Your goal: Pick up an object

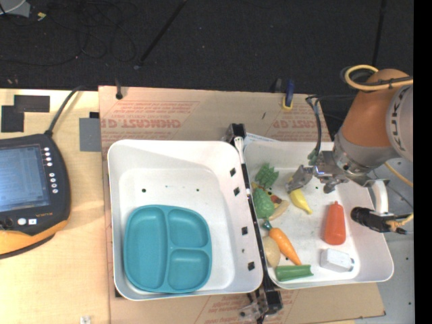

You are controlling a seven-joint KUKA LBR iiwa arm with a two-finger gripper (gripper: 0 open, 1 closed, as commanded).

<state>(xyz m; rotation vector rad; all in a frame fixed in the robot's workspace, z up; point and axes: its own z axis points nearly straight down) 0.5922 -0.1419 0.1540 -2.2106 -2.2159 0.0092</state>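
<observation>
Hovering over the right-hand bin [378, 265], the arm's tool [305, 176] hangs just above a small yellow banana [300, 201]; we see its fingers spread apart with nothing between them.

Taking that banana as our landmark and working from the near rim outward: nearest us lie a green pod [293, 272] and a grey block [337, 260], both toward the bin's front edge. Just behind them an orange carrot [285, 245] angles up toward the banana, with a red bottle [335, 223] standing to the banana's right. To its left a cluster of green leafy toys [263, 191] crowds the dividing wall. Farther left still, the other bin holds a teal divided tray [167, 248].

We judge the banana the likeliest target, since it sits directly under the tool. It looks like a light, hard plastic toy, smooth and curved, so apt to squirt out of a pinch. We would take it across its thick middle, fingers closing on the narrow sides, clear of the tapering ends.
</observation>
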